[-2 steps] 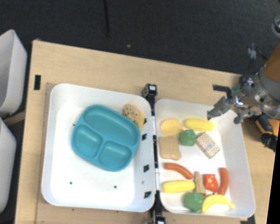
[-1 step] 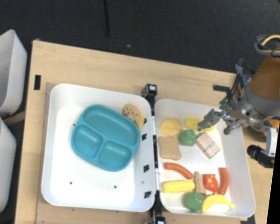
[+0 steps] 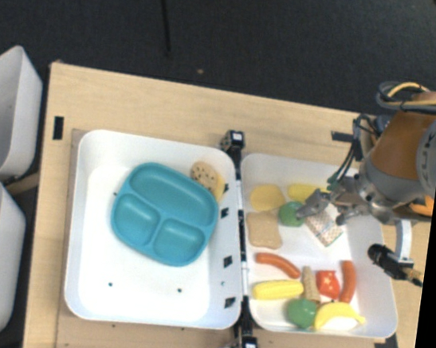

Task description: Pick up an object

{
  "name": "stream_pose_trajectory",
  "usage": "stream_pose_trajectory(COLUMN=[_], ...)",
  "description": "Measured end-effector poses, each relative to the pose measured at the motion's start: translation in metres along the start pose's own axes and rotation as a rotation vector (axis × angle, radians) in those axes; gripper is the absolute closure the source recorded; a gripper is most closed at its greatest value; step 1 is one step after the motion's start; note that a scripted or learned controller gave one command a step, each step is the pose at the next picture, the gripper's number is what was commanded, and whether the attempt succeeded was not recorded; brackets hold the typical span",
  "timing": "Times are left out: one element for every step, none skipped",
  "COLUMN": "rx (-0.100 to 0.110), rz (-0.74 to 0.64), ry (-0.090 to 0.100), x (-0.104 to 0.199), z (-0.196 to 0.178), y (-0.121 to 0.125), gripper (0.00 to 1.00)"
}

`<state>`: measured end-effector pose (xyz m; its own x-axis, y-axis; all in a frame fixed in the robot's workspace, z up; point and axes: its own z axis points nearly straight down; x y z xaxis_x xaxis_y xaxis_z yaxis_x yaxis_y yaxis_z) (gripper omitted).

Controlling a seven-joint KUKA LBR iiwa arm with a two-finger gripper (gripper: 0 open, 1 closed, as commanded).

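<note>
Speckled block (image 3: pixel 324 229) between the fingers of the open pincer (image 3: pixel 324 211), right bin (image 3: pixel 376 312).

Single fixed camera, mounted above the surface (image 3: pixel 171 106) and looking down at a slant. The far edge of the surface lies toward the top of the frame, the near edge toward the bottom. Both white bins fall within the field: the left bin (image 3: pixel 83 271) and the right bin (image 3: pixel 376 312), side by side. The arm (image 3: pixel 402 155) enters from the right edge. The distance is moderate, with dark floor visible beyond.
</note>
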<state>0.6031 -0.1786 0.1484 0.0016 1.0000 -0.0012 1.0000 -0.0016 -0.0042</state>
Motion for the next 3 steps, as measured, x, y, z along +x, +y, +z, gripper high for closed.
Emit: stream_pose_trajectory(rx=[-0.011, -0.021, -0.012], rz=[0.002, 0.006, -0.004], ry=[-0.006, -0.010, -0.002], x=[-0.003, -0.006, -0.008], z=[0.045, 0.030, -0.031], y=[0.002, 0.004, 0.014], gripper=[0.00, 1.00, 1.00])
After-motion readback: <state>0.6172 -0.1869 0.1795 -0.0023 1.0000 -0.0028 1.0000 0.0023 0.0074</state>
